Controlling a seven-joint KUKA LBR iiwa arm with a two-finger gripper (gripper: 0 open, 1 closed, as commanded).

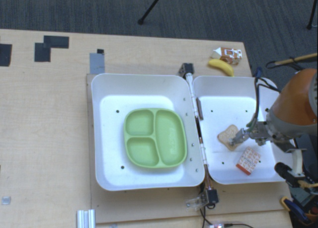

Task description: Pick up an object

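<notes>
Pincer (242, 137) sits low in the right bin (223, 108), reaching in from the right edge, tips right at the bread slice (228, 136). Cannot tell if it is apart, together or clamped on the bread; tips are too small and dark to read. Bread touches or sits just under the tips, on the side away from the arm (293, 108), so my guess is a grasp attempt on it, outcome unknown.

Just beside the pincer, toward the bin's near rim, lies an orange-and-white packet (248, 161), apart from the tips; an easy second target if the bread slips.

Farther out, across the divider, the left bin (107, 122) holds a green divided plate (154, 138), flat and centred, well apart from the pincer.

Beyond the right bin, on the table (44, 122), a banana (220, 66) and a small carton (228, 53) lie outside both bins, likely parked spares, not in play.
</notes>
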